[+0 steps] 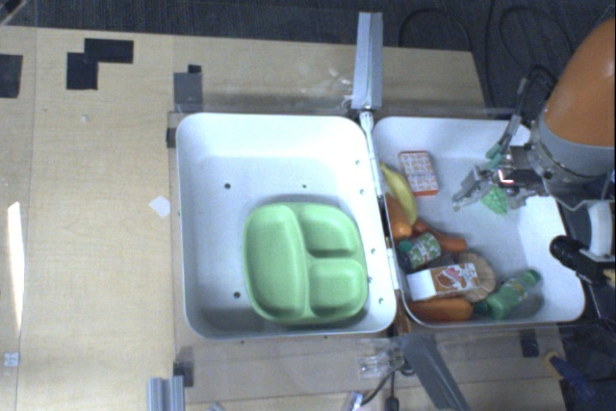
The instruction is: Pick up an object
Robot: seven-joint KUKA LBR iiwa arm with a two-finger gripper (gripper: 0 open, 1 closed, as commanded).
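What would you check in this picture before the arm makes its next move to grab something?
1. Things to pick are on hand: ok. The right bin holds a banana, a small red-and-white card, a green bottle and more.
2. Gripper over the right bin: ok, it hangs above its upper right part.
3. Gripper already carrying something: cannot tell; a green thing sits close by it, but a grasp is not visible.
4. Items apart enough for a clean grab: not ok at the lower left, where they lie crowded together.
5. The card lies apart from the pile: ok.
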